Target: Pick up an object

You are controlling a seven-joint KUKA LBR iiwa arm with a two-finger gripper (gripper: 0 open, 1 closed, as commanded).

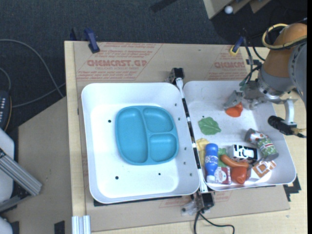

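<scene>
Because the claw point(238, 103) sits low in the far part of the right bin point(222, 89), the relation that counts is with the small orange-red object point(234, 111) right at its tip: that piece lies just toward the camera from the grey fingers, touching or nearly touching them. I cannot tell from this slanted view whether the fingers are spread around it or closed, so whether it is held is not settled. The object looks squat, with no clear long axis. Around it the bin floor is open: a green leaf-shaped piece point(209, 126) lies near, toward the left bin point(97, 99), while the crowded pile with the blue bottle point(211, 161) and the red sausage-like piece point(235, 161) lies well apart at the near edge. The far rim is close behind the claw, so a straight lift seems the freest way out.
</scene>
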